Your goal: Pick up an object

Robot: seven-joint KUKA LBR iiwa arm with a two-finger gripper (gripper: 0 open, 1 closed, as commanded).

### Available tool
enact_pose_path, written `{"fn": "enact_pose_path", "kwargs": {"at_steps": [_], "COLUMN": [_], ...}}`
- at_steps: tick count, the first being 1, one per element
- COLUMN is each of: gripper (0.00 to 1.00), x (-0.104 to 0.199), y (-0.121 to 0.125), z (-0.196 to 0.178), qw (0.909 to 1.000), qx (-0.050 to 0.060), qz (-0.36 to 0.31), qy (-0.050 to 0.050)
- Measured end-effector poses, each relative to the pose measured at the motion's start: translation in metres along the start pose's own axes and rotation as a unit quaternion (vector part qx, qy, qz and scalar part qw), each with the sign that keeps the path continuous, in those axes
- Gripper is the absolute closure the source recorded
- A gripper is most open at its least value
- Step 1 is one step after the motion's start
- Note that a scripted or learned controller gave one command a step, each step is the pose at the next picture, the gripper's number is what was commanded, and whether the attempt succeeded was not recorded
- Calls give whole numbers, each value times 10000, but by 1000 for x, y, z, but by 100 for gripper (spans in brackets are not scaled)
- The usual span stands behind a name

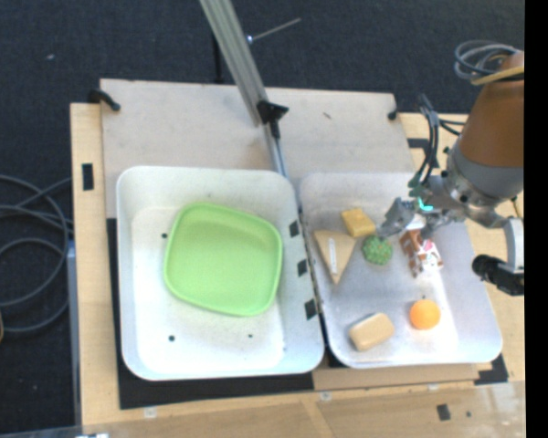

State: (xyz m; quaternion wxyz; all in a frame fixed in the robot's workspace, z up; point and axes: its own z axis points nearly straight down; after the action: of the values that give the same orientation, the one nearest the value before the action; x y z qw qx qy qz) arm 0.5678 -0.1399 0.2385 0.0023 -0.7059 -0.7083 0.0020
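Tabletop [210, 126]: a pale wooden board seen from above at a slant, carrying two shallow white bins side by side.
Left bin [137, 272]: holds one large green plate [224, 258], lying flat near its middle.
Right bin [466, 308]: holds all the small things, spread over its floor.
Arm [493, 144]: grey with an orange upper part, reaching in from the right edge and ending over the upper part of the right bin.
Gripper [409, 217]: sits low over the right bin, at its upper middle; whether the fingers are wide or narrow cannot be told, and nothing is visibly between them.
Wedge [333, 252]: pale cream triangle, near the bin's left wall, its long axis running top to bottom with the tip pointing down.
Tan block [371, 331]: lower centre of the bin, well apart from the gripper.
Yellow block [357, 222]: just left of the gripper, above the wedge.
Red-and-white thing [423, 254]: just below and right of the gripper, too small to identify.
Orange ball [425, 314]: lower right, below the red-and-white thing.
Green ball [377, 251]: fuzzy, just below and left of the gripper, the likeliest target.
Key relation: the green ball lies down-left of the gripper, very near; a short shift that way and a descent would probably bring it on target.
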Motion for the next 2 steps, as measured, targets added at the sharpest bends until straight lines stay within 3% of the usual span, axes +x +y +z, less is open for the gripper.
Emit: {"fn": "enact_pose_path", "kwargs": {"at_steps": [1, 2], "gripper": [0, 0], "x": [0, -1], "y": [0, -1], "z": [0, 46], "qw": [10000, 10000], "qx": [0, 16], "qz": [0, 1], "qy": [0, 0]}}
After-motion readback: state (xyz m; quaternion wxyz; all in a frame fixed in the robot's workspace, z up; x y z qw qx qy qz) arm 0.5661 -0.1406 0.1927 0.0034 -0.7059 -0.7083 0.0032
